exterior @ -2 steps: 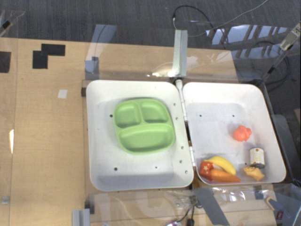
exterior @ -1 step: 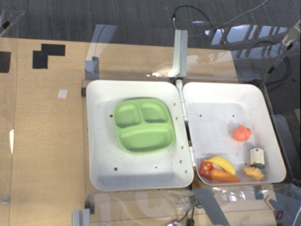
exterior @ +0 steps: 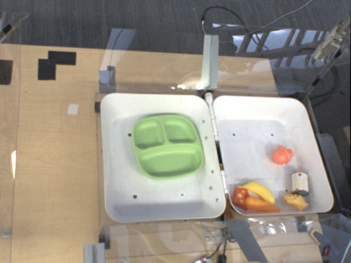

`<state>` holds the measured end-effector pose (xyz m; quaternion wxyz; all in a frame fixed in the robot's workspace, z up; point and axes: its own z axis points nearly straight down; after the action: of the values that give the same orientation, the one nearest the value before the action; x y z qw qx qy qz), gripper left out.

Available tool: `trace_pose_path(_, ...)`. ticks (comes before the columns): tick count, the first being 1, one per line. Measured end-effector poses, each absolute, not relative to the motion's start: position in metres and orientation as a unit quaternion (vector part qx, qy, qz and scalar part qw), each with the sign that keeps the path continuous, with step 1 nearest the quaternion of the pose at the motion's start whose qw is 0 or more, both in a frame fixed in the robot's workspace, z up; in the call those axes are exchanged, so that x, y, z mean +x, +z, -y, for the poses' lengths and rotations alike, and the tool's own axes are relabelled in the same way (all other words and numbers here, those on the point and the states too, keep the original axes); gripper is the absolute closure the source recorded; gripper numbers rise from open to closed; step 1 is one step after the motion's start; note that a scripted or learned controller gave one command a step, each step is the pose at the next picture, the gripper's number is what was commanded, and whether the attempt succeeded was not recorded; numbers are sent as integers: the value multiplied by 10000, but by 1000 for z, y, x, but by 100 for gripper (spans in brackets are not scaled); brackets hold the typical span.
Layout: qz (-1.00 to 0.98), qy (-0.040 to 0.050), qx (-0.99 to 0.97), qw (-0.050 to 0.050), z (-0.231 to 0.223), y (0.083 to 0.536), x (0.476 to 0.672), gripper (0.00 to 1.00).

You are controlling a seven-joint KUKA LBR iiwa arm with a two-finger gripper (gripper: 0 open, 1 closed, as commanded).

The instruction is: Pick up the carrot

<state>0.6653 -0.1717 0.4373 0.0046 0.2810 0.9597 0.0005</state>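
Two white bins sat side by side in the middle of the frame. The left bin [exterior: 109, 147] held a green plate [exterior: 167, 146] with three parts. In the right bin [exterior: 258, 114], the carrot [exterior: 261, 204] lay at the lower left corner, touching a yellow banana [exterior: 259, 190] and a red thing [exterior: 239, 195]. A pink toy [exterior: 282, 155], a small can [exterior: 299, 182] and a yellow bit [exterior: 296, 201] lay near the lower right.

Orange carrot [exterior: 262, 204], yellow banana [exterior: 260, 190], green plate [exterior: 166, 146] (white bins [exterior: 118, 163]).
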Motion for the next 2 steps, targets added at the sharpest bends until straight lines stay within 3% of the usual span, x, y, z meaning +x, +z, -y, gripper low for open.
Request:
trace_pose_path(1,-9967,9,811,53,41,438,637,100)
trace_pose_path(2,-9996,6,-288,62,7,438,663,100)
